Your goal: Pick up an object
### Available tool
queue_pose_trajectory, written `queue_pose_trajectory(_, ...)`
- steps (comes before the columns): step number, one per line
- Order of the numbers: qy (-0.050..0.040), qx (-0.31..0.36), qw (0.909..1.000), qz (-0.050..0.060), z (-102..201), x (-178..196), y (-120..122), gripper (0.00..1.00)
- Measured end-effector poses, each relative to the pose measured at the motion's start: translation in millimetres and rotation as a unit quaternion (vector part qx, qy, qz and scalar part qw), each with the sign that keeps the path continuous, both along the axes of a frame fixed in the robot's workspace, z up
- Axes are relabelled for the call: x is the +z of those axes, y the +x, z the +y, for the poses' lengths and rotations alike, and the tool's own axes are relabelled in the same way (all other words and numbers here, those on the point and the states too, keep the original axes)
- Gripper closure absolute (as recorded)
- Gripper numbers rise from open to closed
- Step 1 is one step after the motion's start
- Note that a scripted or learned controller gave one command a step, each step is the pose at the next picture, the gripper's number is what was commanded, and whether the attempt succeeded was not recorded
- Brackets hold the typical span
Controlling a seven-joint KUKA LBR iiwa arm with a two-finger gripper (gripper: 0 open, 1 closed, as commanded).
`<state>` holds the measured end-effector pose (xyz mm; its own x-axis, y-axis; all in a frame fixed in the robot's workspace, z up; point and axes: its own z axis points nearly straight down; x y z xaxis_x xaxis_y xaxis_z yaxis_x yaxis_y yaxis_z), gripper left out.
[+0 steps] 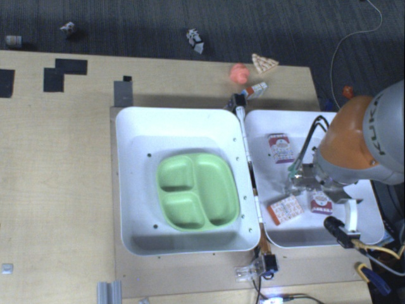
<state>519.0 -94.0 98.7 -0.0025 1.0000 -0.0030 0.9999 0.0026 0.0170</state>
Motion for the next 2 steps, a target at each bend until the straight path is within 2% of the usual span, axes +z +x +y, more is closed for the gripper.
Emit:
queue_pose_trajectory(1,0.0001,0.0,1.0,0.0,0.0,-0.1,-0.2,0.0)
queue_pose_trajectory(2,-0.0007,-0.001,1.0,0.0,10.5,-11.0,-27.9,0.0)
